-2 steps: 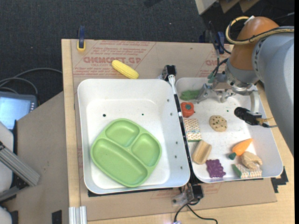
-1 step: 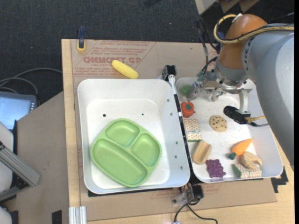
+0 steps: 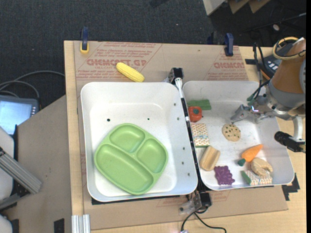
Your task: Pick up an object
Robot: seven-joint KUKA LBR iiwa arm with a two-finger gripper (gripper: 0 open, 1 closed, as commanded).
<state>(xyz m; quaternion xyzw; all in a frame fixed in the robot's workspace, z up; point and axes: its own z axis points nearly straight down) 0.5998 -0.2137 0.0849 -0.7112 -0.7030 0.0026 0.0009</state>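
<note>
The right bin [image 3: 221,92] holds several toy foods. Among them are a green piece [image 3: 200,104], a red tomato [image 3: 195,113], a patterned cracker [image 3: 200,134], a chocolate-chip cookie [image 3: 232,132], a tan bread slice [image 3: 209,158], purple grapes [image 3: 223,174], an orange carrot [image 3: 251,153] and a beige lump [image 3: 261,167]. My gripper [image 3: 241,114] reaches in from the right. It hangs low over the bin's upper middle, just above and right of the cookie. I see no object lifted with it.
The left bin [image 3: 92,101] carries a green divided plate [image 3: 130,157]. A yellow corn cob [image 3: 129,72] lies on the cardboard behind the left bin. Blue clamps [image 3: 84,39] hold the board at its back edge. The grey arm [image 3: 286,89] crosses the right bin's right side.
</note>
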